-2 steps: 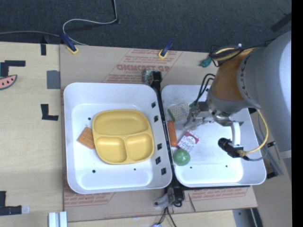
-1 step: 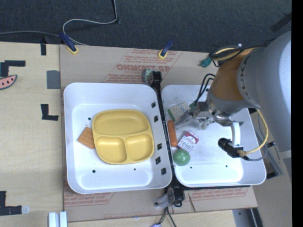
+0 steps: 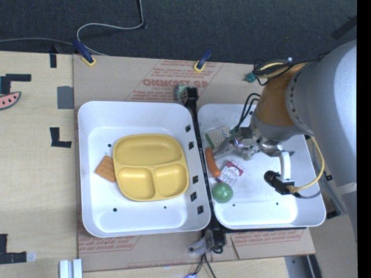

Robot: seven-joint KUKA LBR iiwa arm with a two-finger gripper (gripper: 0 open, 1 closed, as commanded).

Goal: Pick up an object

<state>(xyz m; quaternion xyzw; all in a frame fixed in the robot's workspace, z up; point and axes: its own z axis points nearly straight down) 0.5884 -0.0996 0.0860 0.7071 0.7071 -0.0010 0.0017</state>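
In the right bin (image 3: 301, 213) you see the candidate objects gathered along its left half. A green ball (image 3: 221, 193) lies nearest the front edge, close to the divider between the two bins. Just above it and to the right rests a small red and white packet (image 3: 232, 172), touching or almost touching the ball. An orange carrot-shaped piece (image 3: 211, 162) lies slantwise along the bin's left wall, just beside the packet. Farther back sits a pale, speckled sponge-like block (image 3: 216, 135).

The jaws (image 3: 236, 145) hang low over this cluster, between the speckled block and the packet, at the end of the grey arm (image 3: 327, 97) that reaches in from the right with its orange band (image 3: 277, 100) above the wrist. You cannot tell from this slanted view whether the jaws are apart or together, and nothing can be made out between them. Black and yellow cables (image 3: 298, 187) loop from the wrist across the bin's right half.

In the left bin (image 3: 93, 201) you see a yellow divided plate (image 3: 151, 167) with three compartments, lying flat near the centre. A tan waffle-patterned cracker (image 3: 105, 168) peeps out from under the plate's left edge.

Both bins stand side by side on a cardboard sheet (image 3: 168, 80) laid on the counter (image 3: 35, 184), with two yellow and blue clamps (image 3: 203, 61) at the sheet's far edge
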